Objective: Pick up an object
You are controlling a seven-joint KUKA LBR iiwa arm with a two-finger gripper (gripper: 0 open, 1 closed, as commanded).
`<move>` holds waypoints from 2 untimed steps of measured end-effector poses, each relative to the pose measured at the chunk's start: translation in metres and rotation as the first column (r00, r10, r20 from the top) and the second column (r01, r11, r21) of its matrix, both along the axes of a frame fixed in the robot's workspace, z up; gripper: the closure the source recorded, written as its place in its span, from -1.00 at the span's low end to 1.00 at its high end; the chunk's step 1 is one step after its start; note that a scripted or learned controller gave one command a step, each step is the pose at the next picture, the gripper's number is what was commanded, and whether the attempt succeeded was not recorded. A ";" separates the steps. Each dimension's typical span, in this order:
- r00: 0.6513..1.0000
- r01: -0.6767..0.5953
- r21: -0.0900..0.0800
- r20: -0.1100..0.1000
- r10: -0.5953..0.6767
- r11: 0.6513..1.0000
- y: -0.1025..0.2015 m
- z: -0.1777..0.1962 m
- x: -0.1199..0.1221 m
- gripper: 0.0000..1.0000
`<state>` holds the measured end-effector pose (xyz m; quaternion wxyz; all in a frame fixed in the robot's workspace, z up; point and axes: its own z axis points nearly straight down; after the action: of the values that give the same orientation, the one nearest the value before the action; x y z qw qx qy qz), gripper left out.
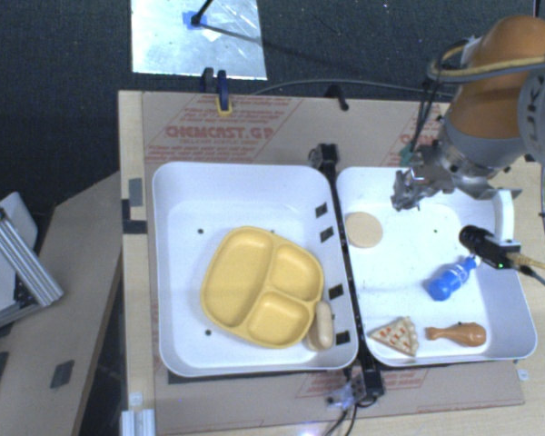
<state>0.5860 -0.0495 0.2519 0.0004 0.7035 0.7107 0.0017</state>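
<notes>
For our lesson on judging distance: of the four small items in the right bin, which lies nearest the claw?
The round tan cookie, just below-left of the claw. The blue bottle, pizza slice and drumstick lie farther off.

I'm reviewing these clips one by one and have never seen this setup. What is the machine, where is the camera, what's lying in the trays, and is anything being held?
A single fixed camera looks down at a slant on a bench with two shallow white bins. The robot arm, grey and orange, reaches in from the right. Its gripper hangs above the right bin, with nothing visibly between its fingers.

The left bin holds a yellow divided tray and a bread roll beside it. The right bin holds toy food: a round cracker, a blue bottle, a pizza slice and a drumstick.
</notes>
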 end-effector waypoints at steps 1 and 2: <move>1.000 0.000 0.000 0.001 0.000 1.000 0.052 0.004 0.017 1.00; 1.000 0.001 0.000 0.001 -0.001 1.000 0.104 0.005 0.032 1.00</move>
<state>0.6181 0.0545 0.2573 0.0005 0.7038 0.7104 0.0019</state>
